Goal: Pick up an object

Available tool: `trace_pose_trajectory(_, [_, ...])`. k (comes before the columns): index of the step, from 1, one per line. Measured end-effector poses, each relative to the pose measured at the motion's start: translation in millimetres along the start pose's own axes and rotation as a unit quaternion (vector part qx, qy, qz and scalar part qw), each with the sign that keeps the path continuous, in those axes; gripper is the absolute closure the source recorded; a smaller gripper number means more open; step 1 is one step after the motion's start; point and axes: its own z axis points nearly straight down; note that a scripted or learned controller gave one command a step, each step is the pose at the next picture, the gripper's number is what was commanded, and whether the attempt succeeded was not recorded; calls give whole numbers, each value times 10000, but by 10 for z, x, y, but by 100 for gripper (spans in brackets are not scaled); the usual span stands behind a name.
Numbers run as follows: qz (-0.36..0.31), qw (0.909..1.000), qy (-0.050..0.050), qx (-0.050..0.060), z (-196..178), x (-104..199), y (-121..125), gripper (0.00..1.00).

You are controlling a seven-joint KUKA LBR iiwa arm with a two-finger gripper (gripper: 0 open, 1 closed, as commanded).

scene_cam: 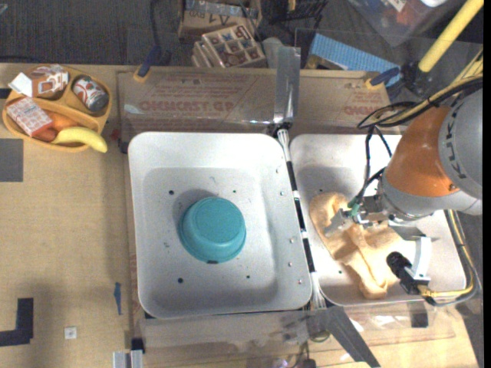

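A: Where is the arm (430,159) at this moment?

B: It comes in from the right side and bends down over the right bin (307,153). The orange band is above the wrist, and the claw (343,219) is low in that bin, at the left part of a tan soft thing.

A: What is this soft thing?

B: It looks like a tan cloth (367,253), crumpled, lying on the floor of the right bin from the middle down to the front wall. The claw is on its upper left edge, touching it or just above it; this cannot be told.

A: Is the claw wide or narrow? Does it hold the cloth?

B: One cannot tell. The fingers are small and mixed with the cloth in the picture, so a grip is not visible.

A: And the left bin (146,159)?

B: A teal bowl (213,228) lies there upside down, close to the middle, well apart from the claw.

A: Anything else on the worktop (61,236)?

B: At the far left corner there is a yellow tray (15,117) with a banana (81,137) and some small packets.
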Motion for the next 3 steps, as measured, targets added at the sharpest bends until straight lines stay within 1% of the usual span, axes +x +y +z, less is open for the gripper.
trace_pose_trajectory(1, [26,10000,-20,-20,-106,-31,5,100])
trace_pose_trajectory(2, [26,10000,-20,-18,-106,-30,4,0])
trace_pose_trajectory(3, [1218,9926,-8,-14,18,-240,51,0])
